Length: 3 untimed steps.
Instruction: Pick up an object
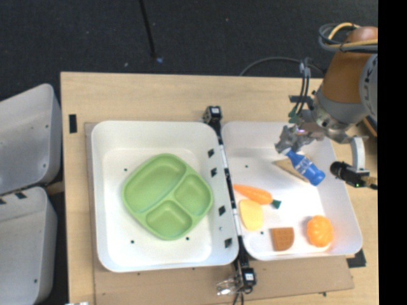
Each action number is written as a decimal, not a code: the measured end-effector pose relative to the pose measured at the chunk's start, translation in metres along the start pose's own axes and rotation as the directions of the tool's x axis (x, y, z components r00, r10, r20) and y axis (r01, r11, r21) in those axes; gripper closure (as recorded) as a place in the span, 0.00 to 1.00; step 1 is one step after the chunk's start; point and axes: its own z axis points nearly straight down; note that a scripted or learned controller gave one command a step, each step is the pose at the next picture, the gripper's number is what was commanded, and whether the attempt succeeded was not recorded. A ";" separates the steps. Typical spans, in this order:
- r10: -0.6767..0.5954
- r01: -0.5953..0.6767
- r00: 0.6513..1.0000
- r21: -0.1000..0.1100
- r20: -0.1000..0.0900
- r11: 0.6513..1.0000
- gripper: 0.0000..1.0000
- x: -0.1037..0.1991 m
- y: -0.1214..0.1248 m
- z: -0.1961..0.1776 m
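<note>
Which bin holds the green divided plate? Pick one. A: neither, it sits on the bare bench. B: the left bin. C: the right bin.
B: the green divided plate lies flat inside the left bin, while the carrot and orange lie in the right bin.

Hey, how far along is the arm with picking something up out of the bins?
Done: the gripper has reached the right bin, right at the blue bottle. In hand: nothing that I can confirm; the bottle looks to be lying on the bin floor beside a tan wedge. Left: gripping and lifting. The carrot, the orange fruit and the green plate lie untouched.
</note>
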 end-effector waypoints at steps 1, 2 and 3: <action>-0.003 0.003 1.000 0.000 0.000 1.000 1.00 -0.002 0.001 -0.034; -0.007 0.007 1.000 0.004 -0.003 1.000 1.00 0.053 -0.014 -0.042; -0.008 0.008 1.000 0.004 -0.003 1.000 1.00 0.109 -0.026 -0.048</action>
